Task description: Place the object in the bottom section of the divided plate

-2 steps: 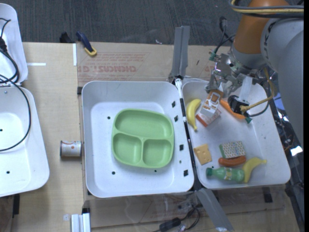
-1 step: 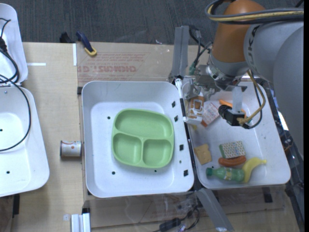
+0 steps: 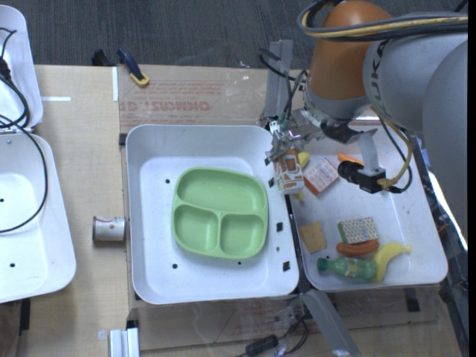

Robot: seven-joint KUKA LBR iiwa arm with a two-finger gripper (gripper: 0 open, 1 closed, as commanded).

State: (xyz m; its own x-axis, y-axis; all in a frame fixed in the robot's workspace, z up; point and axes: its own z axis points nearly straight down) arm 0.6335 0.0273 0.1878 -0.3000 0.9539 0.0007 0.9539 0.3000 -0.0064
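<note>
The grey arm (image 3: pixel 416 58) reaches in from the upper right, wrist bent down over the seam between the two white bins (image 3: pixel 141 222). The green divided plate (image 3: pixel 221 213) lies centre frame, its sections bare, ready to receive. The gripper (image 3: pixel 286 143) hangs just right of the plate, fingers pinching a small orange-and-white carton (image 3: pixel 289 173), lifted for transfer.

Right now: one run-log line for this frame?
stage: carry | pincer: shut on carton | position: over the bins' shared wall | plate: in left bin, nothing on it | placed: no
</note>
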